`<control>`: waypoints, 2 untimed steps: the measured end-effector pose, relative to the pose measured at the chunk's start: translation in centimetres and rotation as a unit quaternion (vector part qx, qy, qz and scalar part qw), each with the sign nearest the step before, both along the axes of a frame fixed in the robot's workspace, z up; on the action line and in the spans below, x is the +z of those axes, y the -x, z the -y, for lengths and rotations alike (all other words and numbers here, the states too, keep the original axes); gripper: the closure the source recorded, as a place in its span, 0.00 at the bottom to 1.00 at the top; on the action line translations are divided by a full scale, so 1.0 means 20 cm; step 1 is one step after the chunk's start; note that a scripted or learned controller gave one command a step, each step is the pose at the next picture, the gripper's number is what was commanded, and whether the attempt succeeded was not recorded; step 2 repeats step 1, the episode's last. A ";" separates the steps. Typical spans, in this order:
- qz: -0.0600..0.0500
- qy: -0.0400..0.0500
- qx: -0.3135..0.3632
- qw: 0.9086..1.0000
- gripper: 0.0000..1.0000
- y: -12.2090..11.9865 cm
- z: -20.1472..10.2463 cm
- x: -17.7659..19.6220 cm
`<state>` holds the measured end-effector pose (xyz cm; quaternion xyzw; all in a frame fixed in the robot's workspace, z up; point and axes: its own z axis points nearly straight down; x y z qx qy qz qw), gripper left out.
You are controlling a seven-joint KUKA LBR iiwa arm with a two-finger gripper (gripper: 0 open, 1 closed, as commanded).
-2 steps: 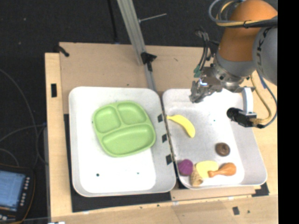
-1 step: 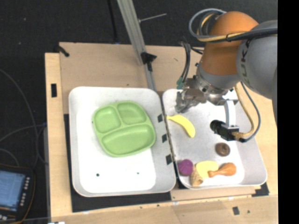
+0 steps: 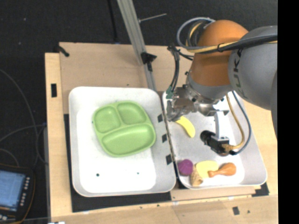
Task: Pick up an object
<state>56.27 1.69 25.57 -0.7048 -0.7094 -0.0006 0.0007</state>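
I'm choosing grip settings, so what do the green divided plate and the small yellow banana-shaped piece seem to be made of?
The green divided plate looks like moulded plastic with a matte to satin finish: one even colour, rounded rims and three smooth compartments. The yellow banana-shaped piece is probably toy plastic or rubber: flat uniform yellow with no markings. It is too small here to judge hard from soft.

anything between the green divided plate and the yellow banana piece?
In the camera view, the adjoining rims of the two bins run between the green plate and the banana piece. No loose object lies on that stretch.
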 end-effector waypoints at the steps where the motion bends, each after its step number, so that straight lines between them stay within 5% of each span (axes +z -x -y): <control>1: 0.000 0.001 0.000 1.000 1.00 0.10 -0.18 -0.04; 2: 0.000 0.001 0.000 1.000 1.00 0.10 -0.18 -0.04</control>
